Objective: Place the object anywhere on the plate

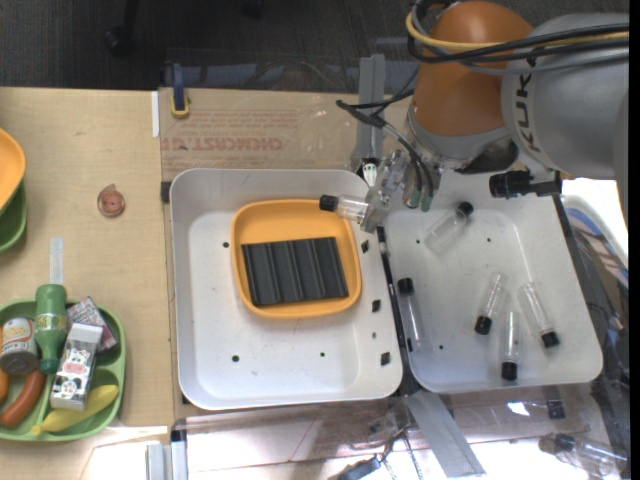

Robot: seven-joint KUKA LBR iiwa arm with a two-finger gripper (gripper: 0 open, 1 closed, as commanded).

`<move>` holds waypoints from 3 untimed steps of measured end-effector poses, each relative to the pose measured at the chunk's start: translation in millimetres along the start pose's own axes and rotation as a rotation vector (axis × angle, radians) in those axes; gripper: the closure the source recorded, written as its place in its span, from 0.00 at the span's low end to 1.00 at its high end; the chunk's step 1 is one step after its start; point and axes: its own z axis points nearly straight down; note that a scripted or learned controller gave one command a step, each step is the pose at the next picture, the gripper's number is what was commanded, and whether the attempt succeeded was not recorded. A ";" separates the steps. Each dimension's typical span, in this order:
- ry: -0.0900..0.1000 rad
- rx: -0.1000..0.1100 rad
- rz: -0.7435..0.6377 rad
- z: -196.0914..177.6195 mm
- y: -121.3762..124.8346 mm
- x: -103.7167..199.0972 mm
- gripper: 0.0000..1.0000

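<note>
Where the arm reaches in from the upper right of the frame, the gripper (378, 206) stands over the seam between the two bins, just off the upper right corner of the yellow plate (240, 238). Its fingers (385, 196) appear pressed onto the clear end of a small tube (343, 206), which juts from them toward the left of the frame. The tube's long axis runs nearly level across the picture, with the black cap at the far left end, and that capped end already overlaps the plate's upper right rim. The plate lies in the left bin (200, 348), and a dark ridged mat (295, 271) covers most of its middle. Several more tubes (490, 303) lie loose in the right bin (440, 358), well apart from the fingers. Because the tube points from the fingers toward the plate, the governing relation is simple: the plate's centre lies to the lower left of the gripper. By this reading a short travel in that direction, followed by release, would set the tube down on the plate; a release at the present spot risks the tube tipping off the rim.
</note>
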 end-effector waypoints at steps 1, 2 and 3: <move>-0.001 -0.001 -0.202 -24.0 37.6 6.1 1.00; -0.001 -0.001 -0.201 -24.1 37.2 5.9 0.00; -0.002 -0.001 -0.237 -54.2 -3.6 -12.4 0.00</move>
